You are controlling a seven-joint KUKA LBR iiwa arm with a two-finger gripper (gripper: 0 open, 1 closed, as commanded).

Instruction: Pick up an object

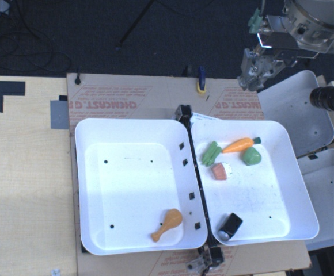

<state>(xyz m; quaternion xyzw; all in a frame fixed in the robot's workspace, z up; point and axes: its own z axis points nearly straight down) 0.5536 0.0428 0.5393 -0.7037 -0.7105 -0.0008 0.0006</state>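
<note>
Your gripper [253,76] is hanging above the bench's far edge, beyond the right bin [296,171] and well apart from everything in it. In that bin a carrot [238,145], a green pod [211,153], a round green piece [251,156] and a pink block [219,171] are lying close together; a black object [231,225] is resting near the front. A drumstick [167,223] is lying in the left bin [86,183]. The arm is reaching in from the upper right.
</note>
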